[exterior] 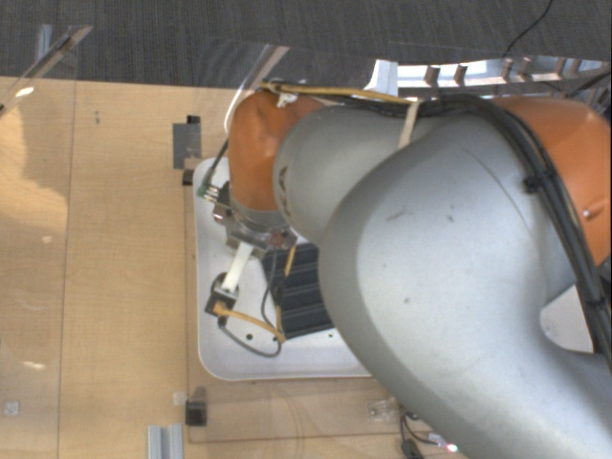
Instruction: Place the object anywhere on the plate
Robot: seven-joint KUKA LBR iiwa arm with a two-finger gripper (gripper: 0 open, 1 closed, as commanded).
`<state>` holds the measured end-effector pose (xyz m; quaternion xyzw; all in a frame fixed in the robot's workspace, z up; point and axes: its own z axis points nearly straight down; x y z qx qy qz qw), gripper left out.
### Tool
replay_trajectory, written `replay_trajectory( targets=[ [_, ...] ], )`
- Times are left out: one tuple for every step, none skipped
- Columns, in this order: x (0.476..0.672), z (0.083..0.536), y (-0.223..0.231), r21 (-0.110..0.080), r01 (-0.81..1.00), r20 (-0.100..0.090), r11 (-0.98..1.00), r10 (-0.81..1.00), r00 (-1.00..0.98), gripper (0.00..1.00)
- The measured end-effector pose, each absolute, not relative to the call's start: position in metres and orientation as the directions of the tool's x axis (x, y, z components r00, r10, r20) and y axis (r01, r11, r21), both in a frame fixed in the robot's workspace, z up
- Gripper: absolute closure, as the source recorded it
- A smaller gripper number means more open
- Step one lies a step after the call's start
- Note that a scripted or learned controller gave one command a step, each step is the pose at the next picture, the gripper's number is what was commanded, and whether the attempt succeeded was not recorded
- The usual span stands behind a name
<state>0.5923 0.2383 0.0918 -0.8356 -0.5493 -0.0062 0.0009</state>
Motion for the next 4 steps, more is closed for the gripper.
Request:
replay_trajectory(
  targets=[
    [0.618, 0.213, 0.222, 0.003, 0.783, 0.006, -0.622, 0.783, 0.622, 1.0],
    [0.661, 0.089, 0.237, 0.004, 0.819, 0.01, -0.574, 0.819, 0.574, 1.0],
    [0.563, 0.092, 0.237, 0.004, 0.865, 0.012, -0.501, 0.865, 0.501, 1.0],
    [0.487, 0.182, 0.195, 0.002, 0.999, 0.003, -0.04, 0.999, 0.04, 1.0]
  ],
)
